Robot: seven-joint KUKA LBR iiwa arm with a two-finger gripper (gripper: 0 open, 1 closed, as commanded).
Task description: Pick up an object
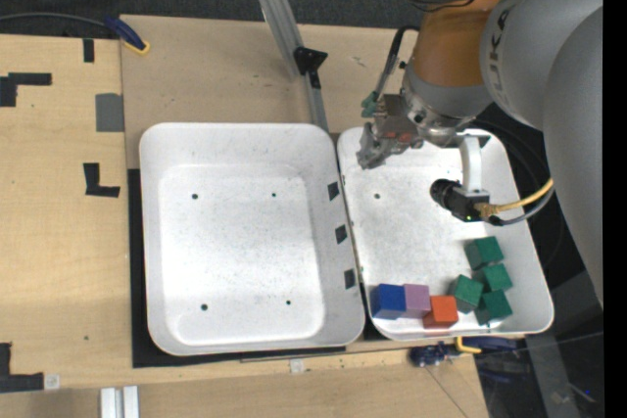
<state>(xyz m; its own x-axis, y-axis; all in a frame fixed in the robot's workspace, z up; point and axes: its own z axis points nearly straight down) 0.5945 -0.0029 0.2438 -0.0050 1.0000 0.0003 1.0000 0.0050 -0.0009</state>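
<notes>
My gripper point(374, 152) hangs over the far left corner of the right bin point(411, 220), below the orange wrist band. Nothing shows between its fingers. Along the bin's near edge lie a blue block point(389, 299), a purple block point(416, 297) and an orange block point(443, 310). Several green blocks point(486, 277) cluster in the near right corner. All the blocks lie well away from the gripper, toward the front of the bin.
The left bin point(240, 235) stands beside the right one, sharing a middle rim. A slanted metal pole point(284, 15) rises behind the bins. A black cylinder with a cable point(456, 196) hangs over the right bin. Black tape marks lie on the bench at left.
</notes>
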